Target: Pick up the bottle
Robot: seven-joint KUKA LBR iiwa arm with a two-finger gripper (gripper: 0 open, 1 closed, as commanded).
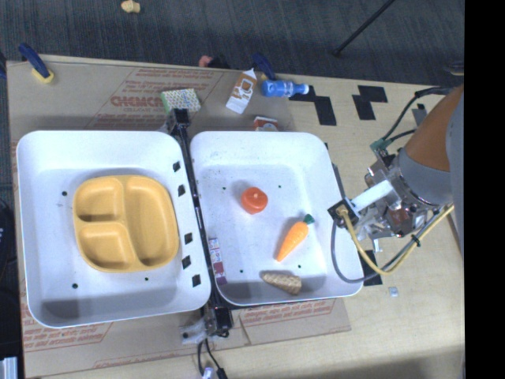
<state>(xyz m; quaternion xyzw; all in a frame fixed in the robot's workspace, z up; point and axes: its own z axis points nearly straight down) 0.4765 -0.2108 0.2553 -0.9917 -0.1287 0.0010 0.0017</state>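
Bottle [282, 89], blue with a white cap end, is lying on its side on the surface [410, 322] beyond the far rim of the right bin [260, 144], just beside a small carton [242, 91], outside both bins. The gripper [387, 221] is hanging off the right bin's right edge, well apart from the bottle, amid a tangle of yellow and black cables. How far the jaws are standing apart cannot be told, since the wrist and cabling are hiding them, and nothing is showing between them. Inside the right bin an orange round piece [254, 200], a carrot [292, 239] and a tan lump [282, 282] are lying apart from one another. The left bin [39, 212] is carrying a yellow divided tray [126, 221].
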